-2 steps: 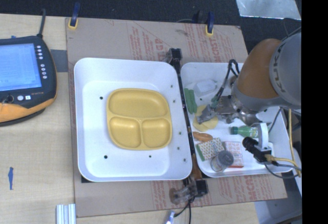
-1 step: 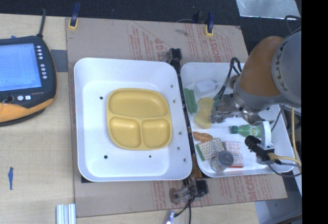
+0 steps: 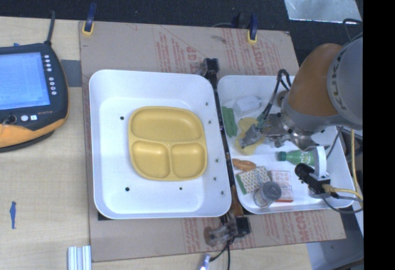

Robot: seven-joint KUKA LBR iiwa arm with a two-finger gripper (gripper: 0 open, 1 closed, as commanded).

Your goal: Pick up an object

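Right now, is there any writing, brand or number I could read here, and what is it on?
"KU": large dark letters on the grey arm, cut off at the picture's edge.
Red printing repeated across the cardboard sheet under the bins: too faint to read.
Text on the handheld pendant's blue screen: too small to read.
Label on the green bottle: blurred, unreadable.

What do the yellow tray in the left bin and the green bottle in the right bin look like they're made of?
Yellow tray: likely moulded plastic, matte with a soft sheen; its three compartments have smooth rounded edges. Green bottle: probably translucent plastic with a white label, lying on its side; too small to be sure.
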